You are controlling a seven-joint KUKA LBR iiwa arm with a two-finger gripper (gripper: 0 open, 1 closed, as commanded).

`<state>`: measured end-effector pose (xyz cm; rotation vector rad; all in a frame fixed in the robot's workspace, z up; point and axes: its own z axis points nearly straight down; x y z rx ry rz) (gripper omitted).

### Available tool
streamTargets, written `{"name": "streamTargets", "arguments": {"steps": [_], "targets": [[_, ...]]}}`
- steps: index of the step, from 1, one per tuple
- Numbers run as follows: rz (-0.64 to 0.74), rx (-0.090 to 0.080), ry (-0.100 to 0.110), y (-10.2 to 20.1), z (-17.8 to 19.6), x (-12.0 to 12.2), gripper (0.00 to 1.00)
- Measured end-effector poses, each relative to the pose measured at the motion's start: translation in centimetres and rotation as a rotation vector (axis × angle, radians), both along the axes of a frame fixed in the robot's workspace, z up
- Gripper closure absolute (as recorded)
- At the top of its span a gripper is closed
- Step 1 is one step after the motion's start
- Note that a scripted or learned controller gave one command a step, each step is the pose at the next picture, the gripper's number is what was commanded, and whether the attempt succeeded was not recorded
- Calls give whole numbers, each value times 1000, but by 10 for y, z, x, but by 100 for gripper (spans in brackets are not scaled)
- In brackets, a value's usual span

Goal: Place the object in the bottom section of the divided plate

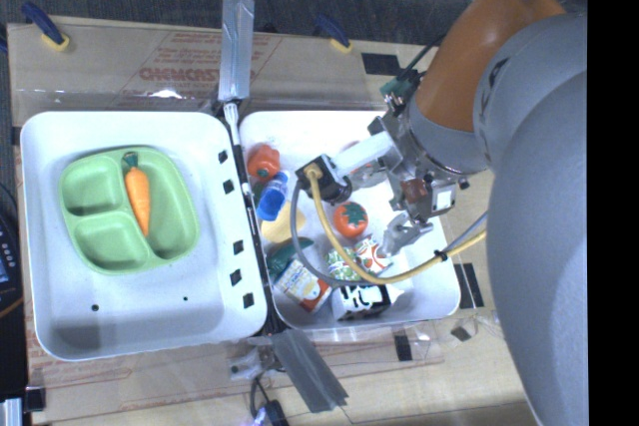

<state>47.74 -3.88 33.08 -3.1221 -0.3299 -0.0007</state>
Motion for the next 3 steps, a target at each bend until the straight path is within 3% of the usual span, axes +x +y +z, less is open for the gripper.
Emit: {"name": "streamTargets", "arguments": {"steps": [1, 2, 3], "targets": [[138, 0, 4, -95, 10, -1, 0], [-1, 0, 2, -120, 102, 44, 0], [-2, -1, 5, -166, 110, 86, 0]]}}
